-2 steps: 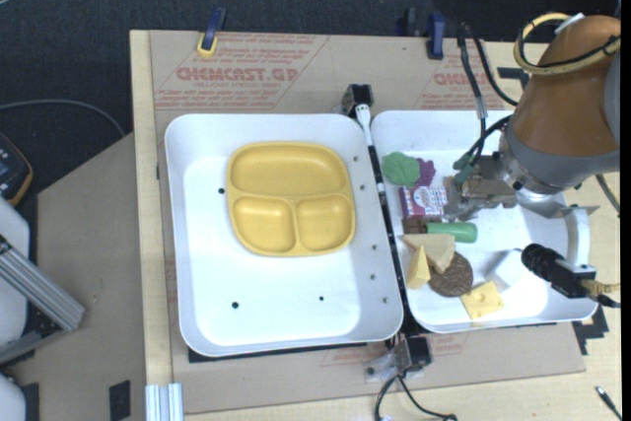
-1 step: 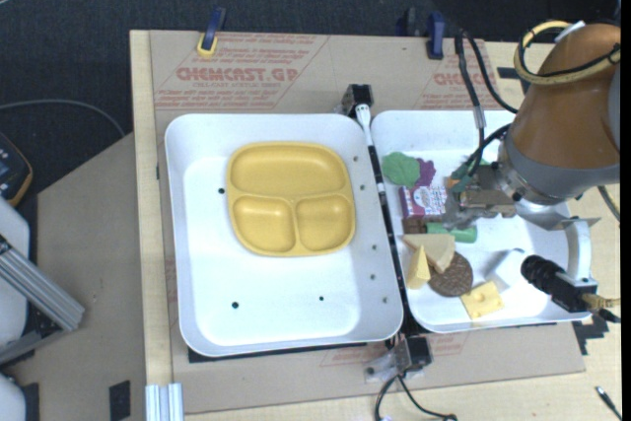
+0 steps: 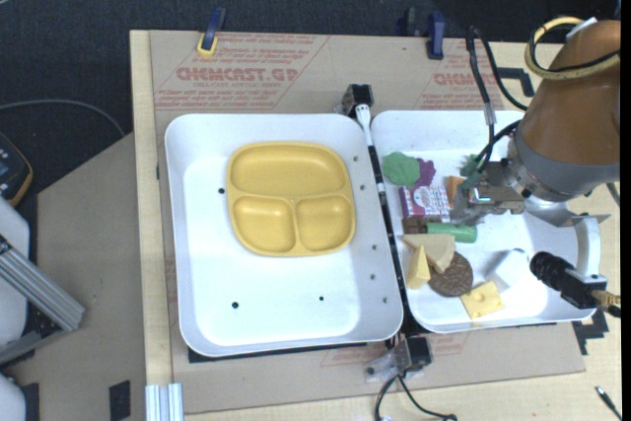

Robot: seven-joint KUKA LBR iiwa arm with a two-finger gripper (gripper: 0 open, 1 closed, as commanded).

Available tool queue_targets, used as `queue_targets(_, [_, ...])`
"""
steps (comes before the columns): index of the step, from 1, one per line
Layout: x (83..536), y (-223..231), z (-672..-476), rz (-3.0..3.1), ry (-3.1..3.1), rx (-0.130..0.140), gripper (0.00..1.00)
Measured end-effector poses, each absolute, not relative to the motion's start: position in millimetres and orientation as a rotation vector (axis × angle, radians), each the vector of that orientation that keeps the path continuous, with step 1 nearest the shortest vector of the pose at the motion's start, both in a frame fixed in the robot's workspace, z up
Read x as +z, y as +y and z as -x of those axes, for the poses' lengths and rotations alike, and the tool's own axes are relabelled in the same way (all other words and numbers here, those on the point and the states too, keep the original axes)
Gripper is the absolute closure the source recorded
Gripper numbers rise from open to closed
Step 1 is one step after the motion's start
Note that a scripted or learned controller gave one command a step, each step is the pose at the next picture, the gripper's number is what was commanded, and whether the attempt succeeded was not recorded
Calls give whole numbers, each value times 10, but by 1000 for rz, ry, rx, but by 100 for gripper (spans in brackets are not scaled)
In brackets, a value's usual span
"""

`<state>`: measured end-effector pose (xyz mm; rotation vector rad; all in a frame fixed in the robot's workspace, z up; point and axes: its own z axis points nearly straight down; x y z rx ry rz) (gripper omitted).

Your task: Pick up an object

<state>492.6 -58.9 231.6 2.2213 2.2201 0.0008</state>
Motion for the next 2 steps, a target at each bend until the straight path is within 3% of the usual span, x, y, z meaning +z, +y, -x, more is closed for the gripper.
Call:
queue_targets(1, [2194,-531,-4764,-2226,2223,-3,100])
queue_targets(2, [2346,-542,-4875,-2219,2220,2,100])
